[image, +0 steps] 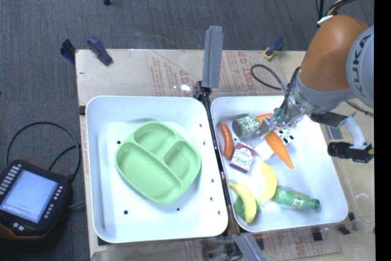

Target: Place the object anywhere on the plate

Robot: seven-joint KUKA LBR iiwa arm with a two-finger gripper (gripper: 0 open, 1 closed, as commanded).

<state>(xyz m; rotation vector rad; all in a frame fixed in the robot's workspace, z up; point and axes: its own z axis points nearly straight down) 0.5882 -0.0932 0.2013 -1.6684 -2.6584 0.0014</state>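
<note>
Green divided plate (pixel 158 161) lies in the left bin (pixel 98 131), while the gripper (pixel 282 116), its opening impossible to tell, sits low in the right bin (pixel 330 174) over the far items, just beside a carrot (pixel 280 150) and a green can (pixel 247 124).

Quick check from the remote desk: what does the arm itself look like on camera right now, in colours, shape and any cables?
The arm is bulky and rounded: a large glossy orange dome over a grey collar, with a grey segment at the right edge bearing part of a white marking. It narrows to a small dark and metallic hand over the right bin. Black and yellow cables loop behind the arm near the top right.
</note>
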